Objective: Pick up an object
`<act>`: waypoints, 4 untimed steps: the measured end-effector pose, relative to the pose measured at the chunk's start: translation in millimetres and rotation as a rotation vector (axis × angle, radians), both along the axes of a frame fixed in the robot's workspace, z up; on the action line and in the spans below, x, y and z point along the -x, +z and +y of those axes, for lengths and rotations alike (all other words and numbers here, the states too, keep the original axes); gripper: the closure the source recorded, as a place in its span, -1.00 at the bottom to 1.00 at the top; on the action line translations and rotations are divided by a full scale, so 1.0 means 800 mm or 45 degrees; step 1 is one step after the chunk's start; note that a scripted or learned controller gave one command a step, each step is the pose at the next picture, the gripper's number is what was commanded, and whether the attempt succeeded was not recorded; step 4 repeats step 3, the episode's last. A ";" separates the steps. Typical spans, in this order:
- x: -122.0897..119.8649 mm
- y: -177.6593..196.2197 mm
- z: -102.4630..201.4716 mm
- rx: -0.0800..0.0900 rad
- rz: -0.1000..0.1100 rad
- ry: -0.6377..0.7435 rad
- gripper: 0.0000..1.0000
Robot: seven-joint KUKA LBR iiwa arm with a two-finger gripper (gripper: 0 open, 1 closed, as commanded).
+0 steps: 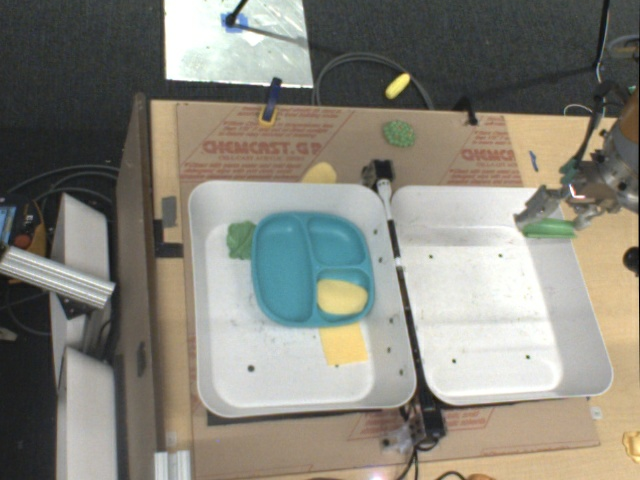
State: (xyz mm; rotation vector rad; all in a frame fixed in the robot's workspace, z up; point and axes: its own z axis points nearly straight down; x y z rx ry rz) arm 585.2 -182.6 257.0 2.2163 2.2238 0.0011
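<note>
Resting side by side on the desk [160,298], two white bins are seen. One blue divided plate [310,268], one yellow lump [341,296], one yellow square [344,345] and one green piece [240,239] are held in the left bin [220,368]. One green stick [549,229] is seen between the gripper [550,216] fingers, over the right bin's [500,358] far right rim.

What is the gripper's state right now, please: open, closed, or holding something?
Gripper: above the right bin's far right corner, with a green object at its tip; open, closed or holding cannot be told.
</note>
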 end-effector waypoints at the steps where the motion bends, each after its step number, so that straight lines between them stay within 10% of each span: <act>1: -0.001 0.014 0.000 0.001 -0.005 0.005 1.00; 2: 0.009 0.011 0.114 -0.006 0.002 0.012 1.00; 4: 0.038 -0.057 0.143 -0.004 0.008 0.004 1.00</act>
